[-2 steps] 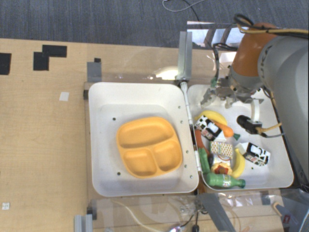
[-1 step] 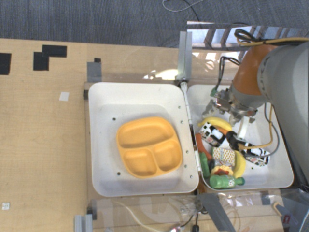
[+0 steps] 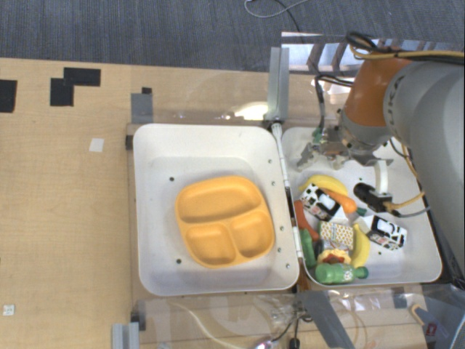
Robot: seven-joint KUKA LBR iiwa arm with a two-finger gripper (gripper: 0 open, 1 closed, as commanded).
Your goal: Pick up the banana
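My grey arm (image 3: 429, 100) reaches in from the right, orange-banded wrist (image 3: 370, 89) bent down, hand (image 3: 325, 151) hanging low.

A shallow white left bin (image 3: 145, 217) holds an orange plastic divided tray (image 3: 225, 220) with three compartments, lying near the bin's middle. In the shallow white right bin (image 3: 418, 264), a black-and-white patterned toy block (image 3: 320, 201) lies toward the left edge. A second black-and-white block (image 3: 386, 233) sits nearer the right edge. A green plastic toy vegetable (image 3: 340, 273) rests against the near edge. An orange toy carrot (image 3: 304, 218) lies along the left wall.
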